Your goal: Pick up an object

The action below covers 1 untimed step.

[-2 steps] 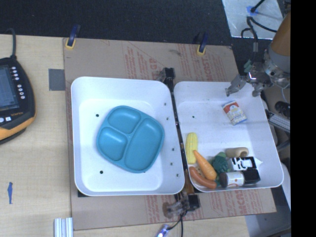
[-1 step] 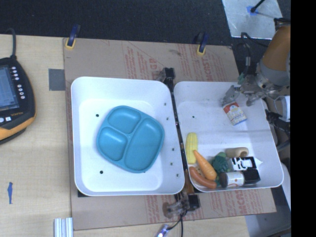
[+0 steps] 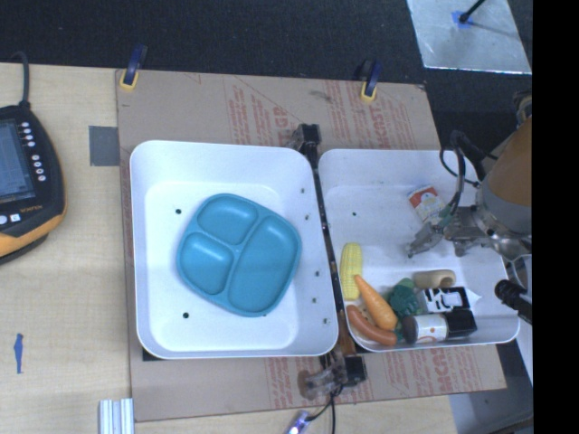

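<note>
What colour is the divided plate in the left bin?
Light blue; the divided plate shows plainly in the camera view.

A brown cardboard sheet (image 3: 271, 107) covers the wooden bench (image 3: 63, 315), held along its far edge by two clamps, one (image 3: 133, 68) at the left corner and one (image 3: 368, 80) further right. On the bench at the far left lies a black and orange pendant (image 3: 23, 181) with a screen, a grey patch of tape (image 3: 104, 145) sits just beside the sheet's left edge, and a small blue mark (image 3: 18, 352) shows near the bench's front. Beyond the bench lies dark carpet (image 3: 226, 16), with a pale floor panel (image 3: 466, 21) at the upper right.
</note>
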{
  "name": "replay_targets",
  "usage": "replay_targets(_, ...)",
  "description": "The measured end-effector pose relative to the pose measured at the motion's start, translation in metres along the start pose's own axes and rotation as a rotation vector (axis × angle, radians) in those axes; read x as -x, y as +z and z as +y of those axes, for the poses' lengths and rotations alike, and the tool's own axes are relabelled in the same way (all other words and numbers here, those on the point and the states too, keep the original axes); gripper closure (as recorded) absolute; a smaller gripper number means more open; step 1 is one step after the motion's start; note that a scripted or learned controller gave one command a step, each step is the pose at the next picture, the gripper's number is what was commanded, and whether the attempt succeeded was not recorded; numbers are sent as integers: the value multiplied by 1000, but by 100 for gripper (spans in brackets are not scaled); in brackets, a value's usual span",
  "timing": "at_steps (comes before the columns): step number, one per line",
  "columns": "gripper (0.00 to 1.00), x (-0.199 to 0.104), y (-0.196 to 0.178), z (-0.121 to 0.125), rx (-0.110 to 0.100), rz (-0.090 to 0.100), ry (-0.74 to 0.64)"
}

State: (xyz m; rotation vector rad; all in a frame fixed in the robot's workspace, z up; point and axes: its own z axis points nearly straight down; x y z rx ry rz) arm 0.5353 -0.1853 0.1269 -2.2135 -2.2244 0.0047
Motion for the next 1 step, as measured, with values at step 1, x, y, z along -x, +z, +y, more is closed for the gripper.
replay_targets(1,0,4,22,121,2,0,1)
